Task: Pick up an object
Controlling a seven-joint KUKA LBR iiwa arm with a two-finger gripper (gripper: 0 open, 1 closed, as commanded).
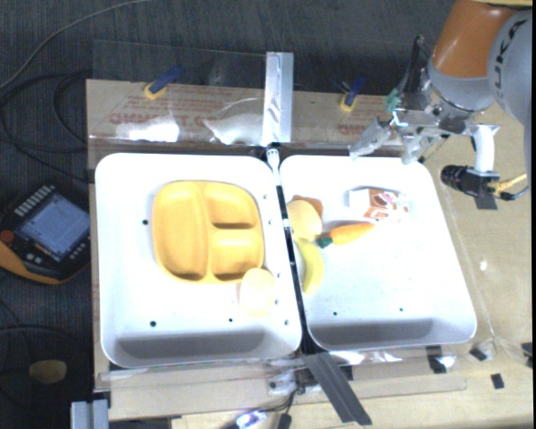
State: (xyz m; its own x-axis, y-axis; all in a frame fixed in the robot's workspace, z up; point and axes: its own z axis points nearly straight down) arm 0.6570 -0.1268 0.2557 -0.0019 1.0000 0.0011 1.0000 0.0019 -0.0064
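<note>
Single fixed camera above bench (pixel 482 266), looking down at slant, both white bins (pixel 125 329) in frame.

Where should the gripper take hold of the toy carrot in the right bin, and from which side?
Grip the carrot across its orange body near the middle, coming straight down from above. It lies flat and nearly left-right, so the fingers should close across its narrow width. Its green end touches the banana, so stay toward the free tapered half. The gripper hangs over the bin's far edge.
</note>
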